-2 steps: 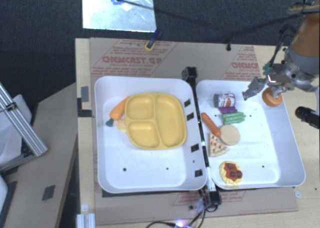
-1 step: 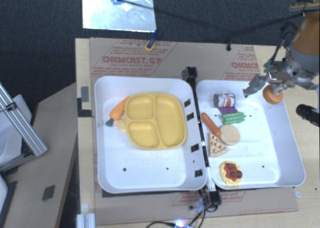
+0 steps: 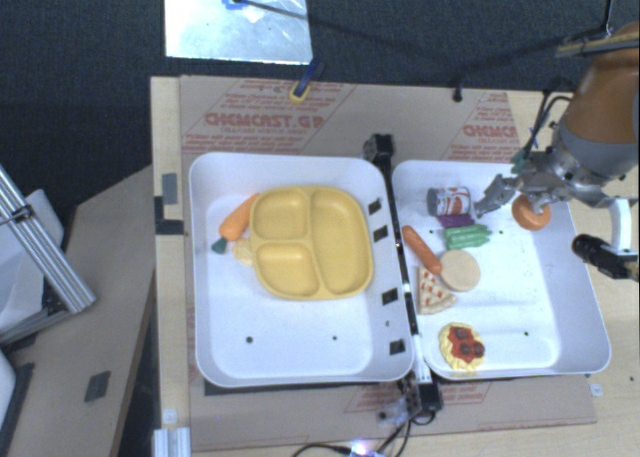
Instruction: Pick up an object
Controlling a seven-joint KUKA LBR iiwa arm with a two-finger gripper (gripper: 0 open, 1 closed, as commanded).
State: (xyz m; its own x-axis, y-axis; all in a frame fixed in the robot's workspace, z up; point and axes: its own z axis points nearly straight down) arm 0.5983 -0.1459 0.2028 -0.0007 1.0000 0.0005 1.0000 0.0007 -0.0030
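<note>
In right bin: 7 toy foods, gripper w/ fingers apart, nothing held.

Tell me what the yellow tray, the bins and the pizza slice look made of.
Yellow tray: likely molded plastic, with smooth rounded compartments and a soft sheen.
Bins: thin white plastic, probably formed sheet, with a uniform matte surface and rounded lips.
Pizza slice: toy food, plastic or rubber; flat painted colours, too small to tell which.
</note>
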